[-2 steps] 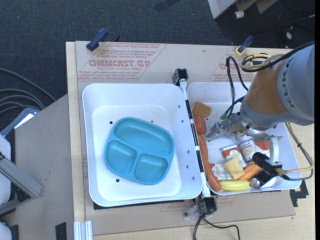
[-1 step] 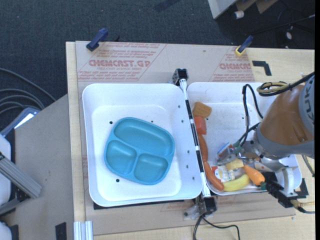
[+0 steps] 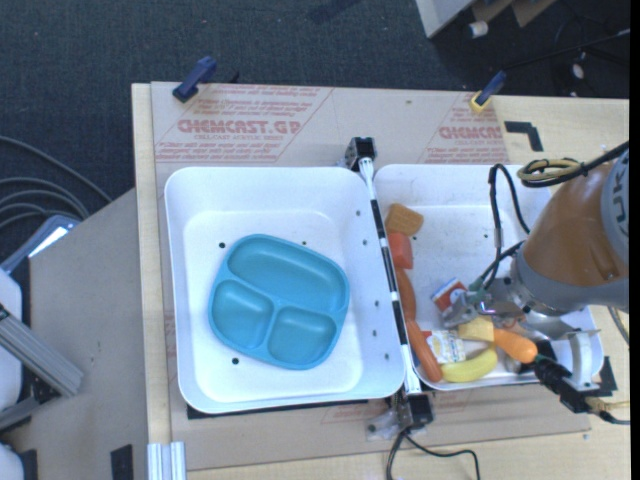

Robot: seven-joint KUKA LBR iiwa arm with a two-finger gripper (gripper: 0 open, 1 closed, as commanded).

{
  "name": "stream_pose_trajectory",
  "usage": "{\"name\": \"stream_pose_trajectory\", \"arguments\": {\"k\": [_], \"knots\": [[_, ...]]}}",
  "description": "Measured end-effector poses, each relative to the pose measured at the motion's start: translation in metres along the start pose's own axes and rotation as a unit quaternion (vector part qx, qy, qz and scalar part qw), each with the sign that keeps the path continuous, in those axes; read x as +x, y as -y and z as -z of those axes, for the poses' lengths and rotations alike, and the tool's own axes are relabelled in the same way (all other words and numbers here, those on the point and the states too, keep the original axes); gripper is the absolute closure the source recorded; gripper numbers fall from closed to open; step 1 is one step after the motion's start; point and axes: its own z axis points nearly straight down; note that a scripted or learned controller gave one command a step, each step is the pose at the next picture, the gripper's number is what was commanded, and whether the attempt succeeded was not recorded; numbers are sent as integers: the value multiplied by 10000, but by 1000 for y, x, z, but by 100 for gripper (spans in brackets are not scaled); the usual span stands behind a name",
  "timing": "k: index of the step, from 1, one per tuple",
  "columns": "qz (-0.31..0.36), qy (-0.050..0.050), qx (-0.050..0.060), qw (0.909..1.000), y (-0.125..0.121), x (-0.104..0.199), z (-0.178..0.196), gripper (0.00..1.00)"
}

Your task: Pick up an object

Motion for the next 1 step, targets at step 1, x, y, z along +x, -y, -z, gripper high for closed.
{"name": "stream_pose_trajectory", "arguments": {"k": [1], "knots": [[15,-1,0,10000,-42,83,91,100]]}}
